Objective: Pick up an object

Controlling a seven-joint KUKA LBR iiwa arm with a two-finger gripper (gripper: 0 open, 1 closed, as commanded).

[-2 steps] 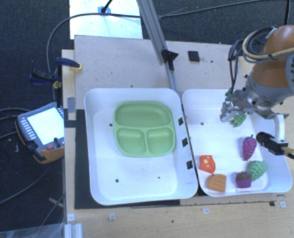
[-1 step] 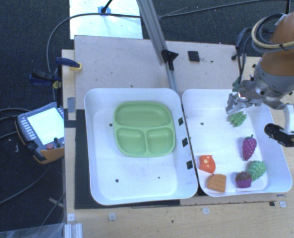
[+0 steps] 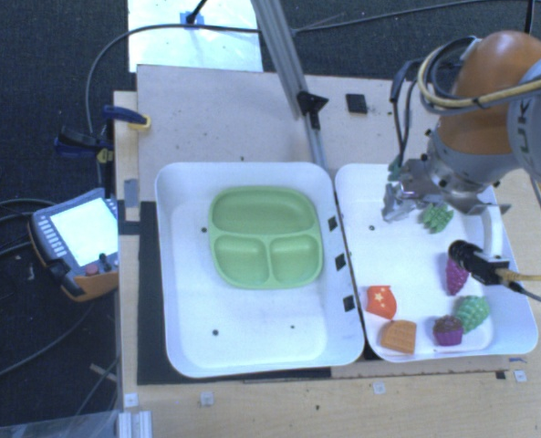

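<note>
The claw (image 3: 400,203) hangs low in the right bin (image 3: 379,254), just beside a green toy (image 3: 435,216) — nothing visibly between its fingers, their spread I cannot tell. To grip well, centre over the toy, then descend straight — away from the bin wall.

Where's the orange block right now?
The orange block lies in the right bin, near its front edge, below the red piece and left of a purple toy.

Pale bench (image 3: 224,108) carries two white bins side by side: left bin (image 3: 183,272), right bin (image 3: 407,272) touching it. Small black block (image 3: 356,104) on bench behind right bin. Blue clamp (image 3: 124,117) on bench edge, behind left bin.
</note>
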